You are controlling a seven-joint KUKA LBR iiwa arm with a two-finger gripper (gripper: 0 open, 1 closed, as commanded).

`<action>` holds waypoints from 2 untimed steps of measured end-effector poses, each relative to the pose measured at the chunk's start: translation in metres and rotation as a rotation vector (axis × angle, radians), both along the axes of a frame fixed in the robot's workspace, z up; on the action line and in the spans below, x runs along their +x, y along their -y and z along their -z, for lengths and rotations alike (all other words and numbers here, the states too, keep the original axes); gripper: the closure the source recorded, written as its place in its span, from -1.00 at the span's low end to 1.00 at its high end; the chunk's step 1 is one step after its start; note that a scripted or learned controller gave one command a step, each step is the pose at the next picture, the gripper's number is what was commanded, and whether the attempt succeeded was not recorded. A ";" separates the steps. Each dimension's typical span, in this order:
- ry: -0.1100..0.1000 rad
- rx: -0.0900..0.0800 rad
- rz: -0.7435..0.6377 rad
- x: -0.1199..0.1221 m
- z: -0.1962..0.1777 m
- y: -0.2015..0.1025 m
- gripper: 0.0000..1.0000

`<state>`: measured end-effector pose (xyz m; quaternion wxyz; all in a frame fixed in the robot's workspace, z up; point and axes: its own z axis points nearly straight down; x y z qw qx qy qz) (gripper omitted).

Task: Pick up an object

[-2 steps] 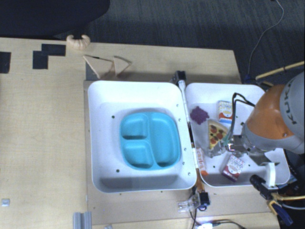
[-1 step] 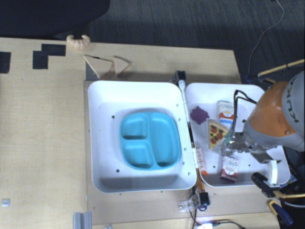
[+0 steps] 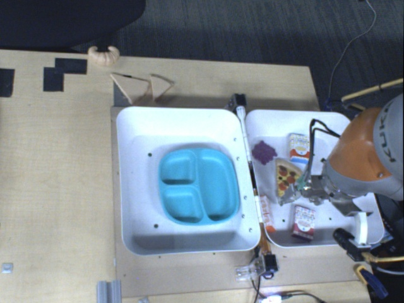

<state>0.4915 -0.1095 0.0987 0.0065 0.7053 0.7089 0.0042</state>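
In the right white bin [image 3: 328, 120], a small red-and-white carton [image 3: 304, 223] lay nearest the camera, just below the two-finger gripper [image 3: 302, 189], which hung over a flat pizza-slice toy [image 3: 286, 179]. Its opening could not be told. Farther back sat a purple grape cluster [image 3: 264, 151] and another small carton [image 3: 298, 146], print unreadable.
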 end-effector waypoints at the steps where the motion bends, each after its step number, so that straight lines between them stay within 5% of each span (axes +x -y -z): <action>1: 0.004 0.000 -0.004 0.002 -0.011 -0.001 1.00; 2: 0.003 0.000 -0.003 0.002 -0.011 -0.001 -1.00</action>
